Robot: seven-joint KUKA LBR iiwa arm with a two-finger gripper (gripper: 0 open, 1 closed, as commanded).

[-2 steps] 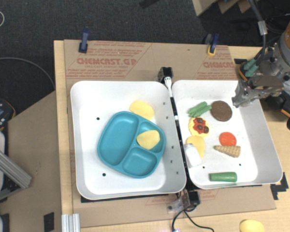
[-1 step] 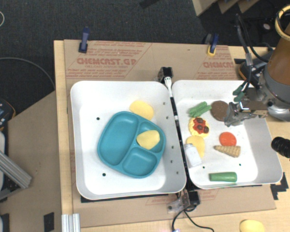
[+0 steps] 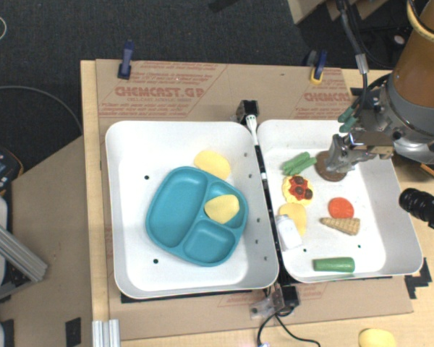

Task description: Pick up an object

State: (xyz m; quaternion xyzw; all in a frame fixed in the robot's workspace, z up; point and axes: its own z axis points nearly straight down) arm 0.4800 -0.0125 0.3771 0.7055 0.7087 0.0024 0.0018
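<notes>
One fixed camera watches me from above the bench, looking down at a slant on both white bins: the left bin (image 3: pixel 123 194) and the right bin (image 3: pixel 390 251). It sits far enough back to take in the whole board and the dark floor beyond; my arm (image 3: pixel 419 71) enters from its right.

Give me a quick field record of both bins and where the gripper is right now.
left bin: teal divided plate with a yellow piece in it; second yellow piece beside its far rim
right bin: green pod, pizza slice, orange round, cone, green stick, white bottle
gripper: low over the right bin's far side, next to the green pod
</notes>
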